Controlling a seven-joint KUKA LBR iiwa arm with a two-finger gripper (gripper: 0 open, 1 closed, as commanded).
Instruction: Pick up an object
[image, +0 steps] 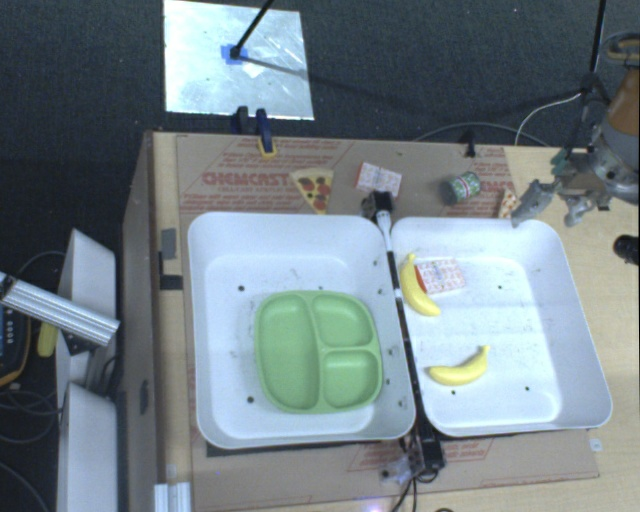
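1. Approach step, by my judgement: metal two-finger pincer (556, 198) hangs past the right white plastic bin's (575, 300) far corner, prongs spread, holding nothing.
2. Candidates inside that bin: yellow banana (417, 288) beside a small red-patterned card (440, 274); second banana (460, 368) nearer.
3. Next: travel inward, descend.
4. Left white bin (215, 300) holds a green sectioned plate (318, 350); brown cardboard-topped desk (240, 170), dark carpet (80, 90).

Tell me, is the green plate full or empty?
Empty. The green plate in the left bin has three bare compartments; both bananas lie in the right bin.
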